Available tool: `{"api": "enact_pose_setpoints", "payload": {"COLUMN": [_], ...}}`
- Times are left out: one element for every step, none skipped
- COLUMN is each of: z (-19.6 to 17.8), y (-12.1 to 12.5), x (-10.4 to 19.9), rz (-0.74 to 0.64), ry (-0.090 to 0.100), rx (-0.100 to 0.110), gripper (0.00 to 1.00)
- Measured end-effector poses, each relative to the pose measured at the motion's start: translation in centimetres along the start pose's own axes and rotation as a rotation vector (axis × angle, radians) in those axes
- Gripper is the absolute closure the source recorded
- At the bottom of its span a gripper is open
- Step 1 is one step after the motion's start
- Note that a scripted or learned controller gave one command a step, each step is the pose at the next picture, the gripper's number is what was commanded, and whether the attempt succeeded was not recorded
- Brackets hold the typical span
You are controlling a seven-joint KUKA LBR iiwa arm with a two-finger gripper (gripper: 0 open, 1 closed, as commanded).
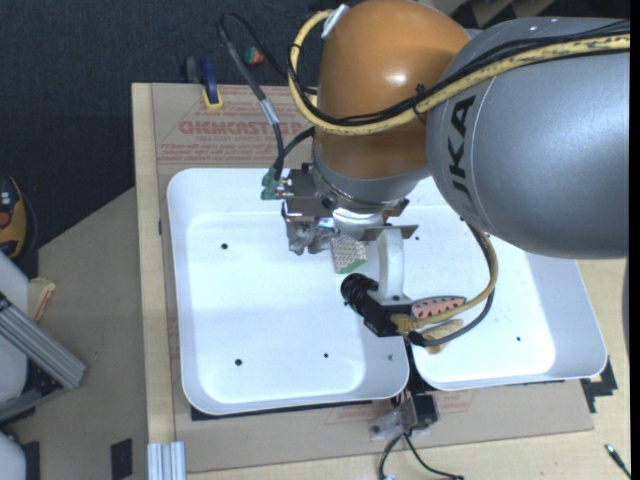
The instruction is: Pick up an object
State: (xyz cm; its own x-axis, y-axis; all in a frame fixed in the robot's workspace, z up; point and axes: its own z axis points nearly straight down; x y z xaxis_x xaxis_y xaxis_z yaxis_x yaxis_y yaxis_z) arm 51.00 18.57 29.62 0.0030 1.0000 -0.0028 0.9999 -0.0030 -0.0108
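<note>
Here, the claw [335, 236], state not tellable, hovered over a bin [250, 308]; a pink strip [438, 307] lay down-right of it, long axis crosswise.

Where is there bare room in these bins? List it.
Left bin: bare across its left half and front, up to the rim. Right bin: bare by its front right corner. Crowded: the gripper above a small green-patterned piece, and a pink speckled object at the shared rim.

We count two shallow white bins [215, 298], one grey arm [545, 138] with an orange band, one pink spotted object [440, 306] and one small green-speckled object [347, 257].
</note>
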Motion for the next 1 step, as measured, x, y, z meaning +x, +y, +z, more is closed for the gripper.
{"api": "enact_pose_setpoints", "payload": {"z": [7.09], "y": [0.85], "x": [4.07], "rz": [-0.006], "ry": [0.001], "rx": [-0.002], "gripper": [1.00]}}
